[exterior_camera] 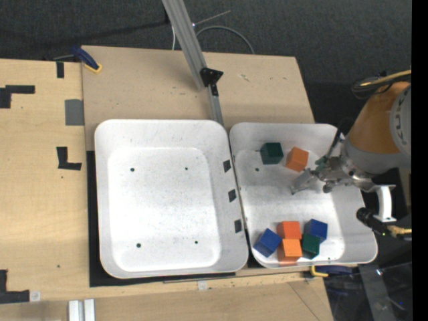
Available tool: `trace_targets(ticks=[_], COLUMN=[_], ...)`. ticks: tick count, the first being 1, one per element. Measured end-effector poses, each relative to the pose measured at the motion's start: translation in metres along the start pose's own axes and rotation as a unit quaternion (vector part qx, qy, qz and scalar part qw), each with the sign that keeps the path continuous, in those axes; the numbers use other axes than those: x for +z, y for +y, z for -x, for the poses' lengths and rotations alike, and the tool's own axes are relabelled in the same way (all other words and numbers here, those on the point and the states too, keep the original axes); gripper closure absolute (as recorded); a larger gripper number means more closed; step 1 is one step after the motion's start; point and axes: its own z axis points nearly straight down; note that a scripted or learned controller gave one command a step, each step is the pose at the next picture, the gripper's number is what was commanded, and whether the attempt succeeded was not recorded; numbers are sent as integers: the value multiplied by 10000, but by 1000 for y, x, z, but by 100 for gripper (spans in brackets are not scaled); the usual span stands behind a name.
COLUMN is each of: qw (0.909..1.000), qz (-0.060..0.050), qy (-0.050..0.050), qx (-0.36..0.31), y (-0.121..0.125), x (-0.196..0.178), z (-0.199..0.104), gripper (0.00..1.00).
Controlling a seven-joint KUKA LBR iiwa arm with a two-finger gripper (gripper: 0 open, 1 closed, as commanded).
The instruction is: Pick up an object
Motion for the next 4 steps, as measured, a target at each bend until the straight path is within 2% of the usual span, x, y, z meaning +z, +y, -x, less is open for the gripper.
trace_targets(ticks=[1, 3, 4], qw=[10000, 10000, 10000], qz=[17, 58, 46], qy=[-1, -11, -7], qx=[-5, -10, -6], y=[1, 14, 15], x=[-13, -114, -149], z=[0, -11, -11], gripper=[100, 100, 100])
